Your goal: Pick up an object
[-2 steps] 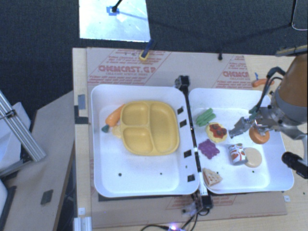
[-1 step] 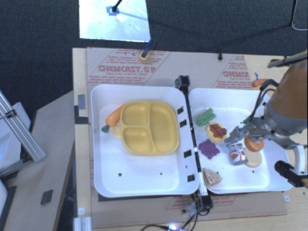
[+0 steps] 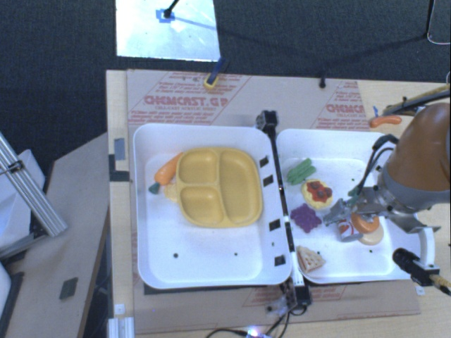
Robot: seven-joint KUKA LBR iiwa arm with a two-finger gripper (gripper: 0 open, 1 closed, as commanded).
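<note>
My gripper [image 3: 343, 220] hangs low over the right bin [image 3: 352, 270], reaching in from the right under the orange wrist band. A small red-and-white object [image 3: 345, 229] lies right beneath it, and an orange-topped round piece [image 3: 366, 225] sits just to its right. Purple grapes [image 3: 306, 217] lie close on its left. A yellow round with a red top [image 3: 317, 192] and a green bean pod [image 3: 301, 170] lie farther back. A sandwich wedge [image 3: 309, 259] rests at the bin's front left corner.
The left bin [image 3: 204, 266] holds a yellow divided plate [image 3: 213, 186] with a toy carrot [image 3: 165, 170] at its left edge. A black divider with clips [image 3: 278, 189] separates the bins. The arm's body covers the right bin's right side.
</note>
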